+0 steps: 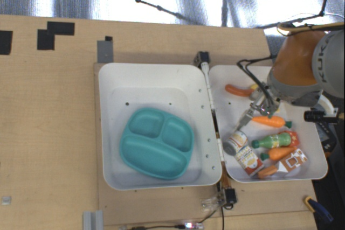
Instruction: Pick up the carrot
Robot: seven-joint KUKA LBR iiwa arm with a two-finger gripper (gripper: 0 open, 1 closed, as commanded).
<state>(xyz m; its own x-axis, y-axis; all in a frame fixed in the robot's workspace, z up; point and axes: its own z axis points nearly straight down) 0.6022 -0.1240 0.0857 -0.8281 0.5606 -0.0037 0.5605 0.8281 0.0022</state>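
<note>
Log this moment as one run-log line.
arm: over right bin | gripper: beside carrot, not holding it | carrot: lying in right bin | left bin: teal tray

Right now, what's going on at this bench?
A grey robot arm is reaching into the right bin, its claw low among toy groceries. It hangs just left of a carrot; nothing shows between its fingers. A green bottle and a small can lie nearby. The left bin holds a teal divided plate.

The divided plate lies in the left bin; the carrot lies in the right bin.
</note>
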